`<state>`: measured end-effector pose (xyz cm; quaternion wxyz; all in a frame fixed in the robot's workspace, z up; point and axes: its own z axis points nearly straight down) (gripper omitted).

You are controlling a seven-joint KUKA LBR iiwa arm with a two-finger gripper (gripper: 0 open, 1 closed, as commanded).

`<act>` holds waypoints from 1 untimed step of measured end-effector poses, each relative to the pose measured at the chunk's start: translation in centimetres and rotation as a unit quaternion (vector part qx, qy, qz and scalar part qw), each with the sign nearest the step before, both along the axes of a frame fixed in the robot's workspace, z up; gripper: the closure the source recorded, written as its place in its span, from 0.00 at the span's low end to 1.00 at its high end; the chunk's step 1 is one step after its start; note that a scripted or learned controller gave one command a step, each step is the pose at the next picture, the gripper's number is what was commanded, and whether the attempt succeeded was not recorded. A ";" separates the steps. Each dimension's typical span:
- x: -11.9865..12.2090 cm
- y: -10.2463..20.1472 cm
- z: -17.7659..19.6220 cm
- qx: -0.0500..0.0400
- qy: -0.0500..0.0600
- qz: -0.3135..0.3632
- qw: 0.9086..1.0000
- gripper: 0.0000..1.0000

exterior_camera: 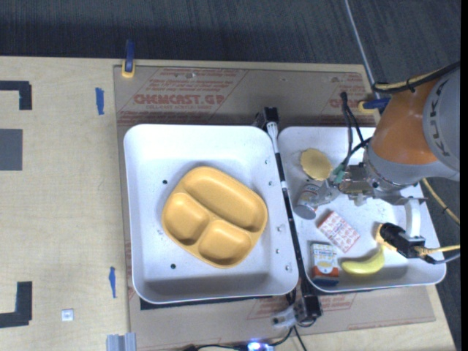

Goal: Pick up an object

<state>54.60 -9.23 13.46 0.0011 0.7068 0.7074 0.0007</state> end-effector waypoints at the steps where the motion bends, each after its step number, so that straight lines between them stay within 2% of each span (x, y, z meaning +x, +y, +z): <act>1: -3.2 -0.8 -4.9 0.000 0.000 -0.001 1.000 0.00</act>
